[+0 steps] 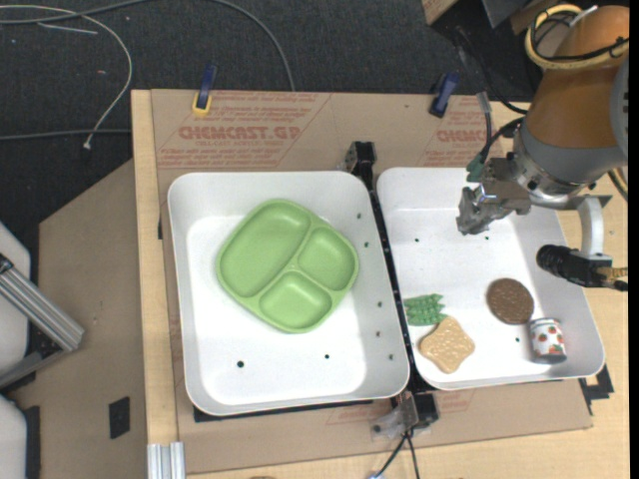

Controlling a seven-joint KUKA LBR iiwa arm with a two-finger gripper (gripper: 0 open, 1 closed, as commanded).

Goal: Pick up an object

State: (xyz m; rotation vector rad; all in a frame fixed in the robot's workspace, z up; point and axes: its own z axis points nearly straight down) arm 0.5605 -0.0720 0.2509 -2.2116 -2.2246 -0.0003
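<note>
I see the gripper (477,215) hanging over the right bin's (429,193) far end; how wide its jaws stand I cannot tell. The pea pod (422,309), cracker (446,344), brown cookie (510,300) and small cup (546,339) crowd the near edge, so I judge a descent from here would meet only bare floor, and the flat cookie may slip.

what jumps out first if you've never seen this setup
The pale green divided plate lies in the middle of the left bin. Along the right bin's near edge sit a green pea pod, a tan cracker, a brown cookie and a small can. The gripper hangs over that bin's far part.
</note>
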